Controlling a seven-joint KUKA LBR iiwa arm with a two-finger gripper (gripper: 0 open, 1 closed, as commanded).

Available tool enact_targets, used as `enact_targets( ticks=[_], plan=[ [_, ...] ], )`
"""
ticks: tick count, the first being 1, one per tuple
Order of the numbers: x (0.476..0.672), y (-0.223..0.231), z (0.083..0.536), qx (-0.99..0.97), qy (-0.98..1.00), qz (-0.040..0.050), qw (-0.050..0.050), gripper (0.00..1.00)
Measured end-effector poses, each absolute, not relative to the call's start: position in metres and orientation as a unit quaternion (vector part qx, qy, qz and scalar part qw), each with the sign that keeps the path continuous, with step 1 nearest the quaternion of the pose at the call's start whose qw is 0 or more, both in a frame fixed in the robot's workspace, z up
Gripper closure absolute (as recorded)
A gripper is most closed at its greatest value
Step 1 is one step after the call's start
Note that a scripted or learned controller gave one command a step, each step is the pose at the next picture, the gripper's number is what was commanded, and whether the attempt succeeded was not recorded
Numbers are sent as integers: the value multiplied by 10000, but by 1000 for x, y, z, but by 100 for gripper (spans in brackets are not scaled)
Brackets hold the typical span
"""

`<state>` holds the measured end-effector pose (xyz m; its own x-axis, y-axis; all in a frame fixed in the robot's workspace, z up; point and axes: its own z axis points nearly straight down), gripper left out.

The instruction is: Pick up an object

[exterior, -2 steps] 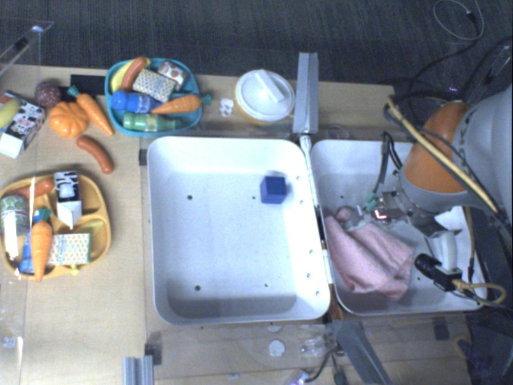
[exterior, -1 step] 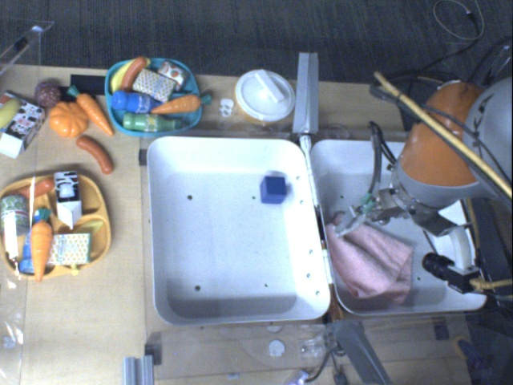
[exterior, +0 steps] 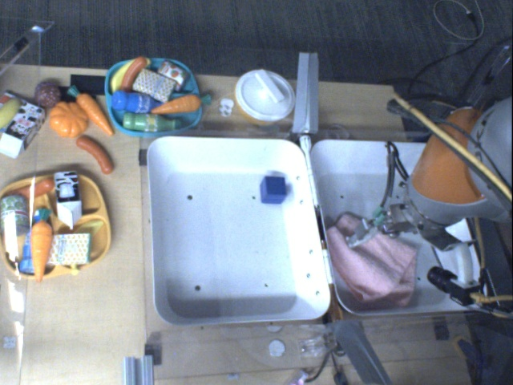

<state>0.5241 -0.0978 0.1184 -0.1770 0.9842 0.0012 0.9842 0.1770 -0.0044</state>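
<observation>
A crumpled pink cloth (exterior: pixel 370 261) lies in the right bin (exterior: pixel 353 167), against its left wall and front. My gripper (exterior: pixel 377 223) is low in that bin, right at the cloth's upper edge, under the grey and orange wrist (exterior: pixel 445 175). A small blue cube (exterior: pixel 274 188) sits in the left bin (exterior: pixel 200 239), toward its back right corner, well apart from the gripper.
A metal divider post (exterior: pixel 304 95) stands behind the seam between the bins. A blue bowl of toy food (exterior: pixel 152 95), a white lidded container (exterior: pixel 264 95), a yellow plate of toy food (exterior: pixel 52 223) and loose toy vegetables lie on the bench at left and back. Cables run at right.
</observation>
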Motion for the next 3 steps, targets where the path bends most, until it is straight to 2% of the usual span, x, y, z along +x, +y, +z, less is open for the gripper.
enact_targets(
  ticks=[1, 2, 3],
  plan=[
    [574, -104, 90, -6680, -7441, -40, -57, 0],
    [527, -135, 90, -6444, -7647, -45, -74, 0],
    [526, -96, 90, -5944, -8041, -35, -97, 0]
  ],
)
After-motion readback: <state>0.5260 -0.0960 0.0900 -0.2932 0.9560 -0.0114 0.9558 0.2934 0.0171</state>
